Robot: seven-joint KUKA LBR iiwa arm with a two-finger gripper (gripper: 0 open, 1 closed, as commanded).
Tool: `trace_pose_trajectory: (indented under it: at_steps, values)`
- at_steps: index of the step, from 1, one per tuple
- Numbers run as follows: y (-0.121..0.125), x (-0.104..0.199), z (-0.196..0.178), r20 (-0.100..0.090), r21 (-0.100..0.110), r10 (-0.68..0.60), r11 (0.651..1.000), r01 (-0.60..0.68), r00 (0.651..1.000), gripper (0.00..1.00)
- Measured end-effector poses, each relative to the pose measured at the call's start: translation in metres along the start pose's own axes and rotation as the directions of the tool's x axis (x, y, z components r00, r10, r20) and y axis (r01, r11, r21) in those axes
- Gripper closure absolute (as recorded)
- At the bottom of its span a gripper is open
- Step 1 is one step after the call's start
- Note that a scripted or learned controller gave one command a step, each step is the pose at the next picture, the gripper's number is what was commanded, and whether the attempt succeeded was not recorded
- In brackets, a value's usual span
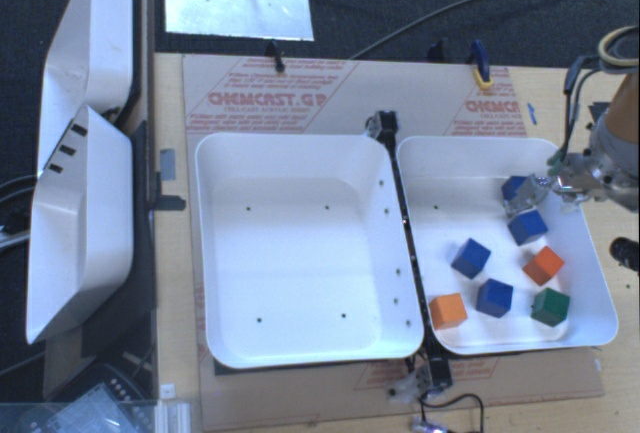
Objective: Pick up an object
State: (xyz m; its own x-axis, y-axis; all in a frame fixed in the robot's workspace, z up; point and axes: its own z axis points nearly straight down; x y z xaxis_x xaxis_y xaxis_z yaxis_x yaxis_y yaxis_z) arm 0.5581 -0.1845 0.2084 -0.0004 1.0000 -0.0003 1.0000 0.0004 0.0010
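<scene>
The right bin [440, 171] holds several small cubes. Blue cubes lie at the far right [516, 188], just below it [528, 226], mid-bin [471, 258] and toward the front [494, 297]. Two orange cubes sit at the right [544, 265] and the front left [448, 310]. A green cube [550, 306] rests in the front right corner. My gripper [545, 186] reaches in over the bin's right rim and sits low, right beside the far blue cube. The view is too small to show whether it touches that cube.
The left bin [215, 221] stands beside the right one, with a dark divider [400, 221] between them. Clamps [483, 71] and cables lie along the bench's far edge. White trays [85, 161] lean at the far left.
</scene>
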Motion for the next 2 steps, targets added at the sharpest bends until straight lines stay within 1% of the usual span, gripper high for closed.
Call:
trace_pose_trajectory:
  at_steps: [1,2]
  values:
    - [-0.055,0.062,0.115,-0.003,0.011,-0.002,1.000,0.002,1.000,0.00]
    - [-0.065,0.034,0.054,0.001,-0.004,0.002,1.000,-0.002,1.000,0.00]
